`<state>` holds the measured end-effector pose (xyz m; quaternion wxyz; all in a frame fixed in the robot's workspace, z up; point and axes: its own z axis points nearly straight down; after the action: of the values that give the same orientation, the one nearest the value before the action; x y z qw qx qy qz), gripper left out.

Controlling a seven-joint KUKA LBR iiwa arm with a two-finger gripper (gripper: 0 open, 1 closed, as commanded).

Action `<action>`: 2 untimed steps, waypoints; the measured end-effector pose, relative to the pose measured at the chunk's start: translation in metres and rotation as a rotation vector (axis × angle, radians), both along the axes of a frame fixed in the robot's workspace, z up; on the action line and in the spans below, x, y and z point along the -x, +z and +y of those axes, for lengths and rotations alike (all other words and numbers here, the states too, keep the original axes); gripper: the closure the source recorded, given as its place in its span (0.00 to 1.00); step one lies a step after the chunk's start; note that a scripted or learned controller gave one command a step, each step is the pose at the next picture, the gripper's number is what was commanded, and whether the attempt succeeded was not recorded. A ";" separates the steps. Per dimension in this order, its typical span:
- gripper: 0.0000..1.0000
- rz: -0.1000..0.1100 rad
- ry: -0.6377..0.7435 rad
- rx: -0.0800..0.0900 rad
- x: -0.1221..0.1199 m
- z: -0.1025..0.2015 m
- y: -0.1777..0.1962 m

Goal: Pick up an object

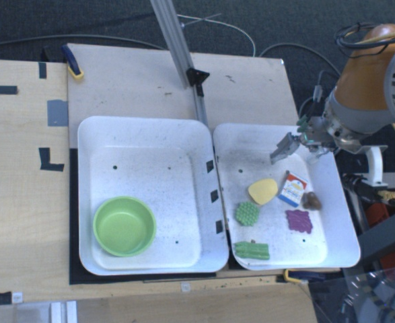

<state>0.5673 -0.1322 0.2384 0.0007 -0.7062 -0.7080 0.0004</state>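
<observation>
We are counting two white bins: the left bin point(89, 136) and the right bin point(338, 244). In the left bin we are recording one green bowl point(124, 226). In the right bin we are recording six items: one yellow piece point(263, 191), one small printed carton point(293, 189), one brown lump point(311, 200), one purple piece point(299, 220), one round green textured piece point(247, 213), and one long green piece point(252, 250).

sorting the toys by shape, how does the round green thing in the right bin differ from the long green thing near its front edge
The round green piece is a compact, bumpy disc; the long green piece is a stretched, ridged bar lying crosswise. The round piece sits mid-bin just below the yellow piece; the long piece lies against the front wall of the right bin. The round piece looks slightly paler. Both are green, lie flat and sit apart from the pincer.
</observation>
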 end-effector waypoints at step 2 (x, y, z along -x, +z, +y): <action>0.00 0.004 -0.001 0.001 -0.006 -0.003 -0.049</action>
<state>0.5731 -0.1348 0.1895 0.0019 -0.7067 -0.7075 0.0022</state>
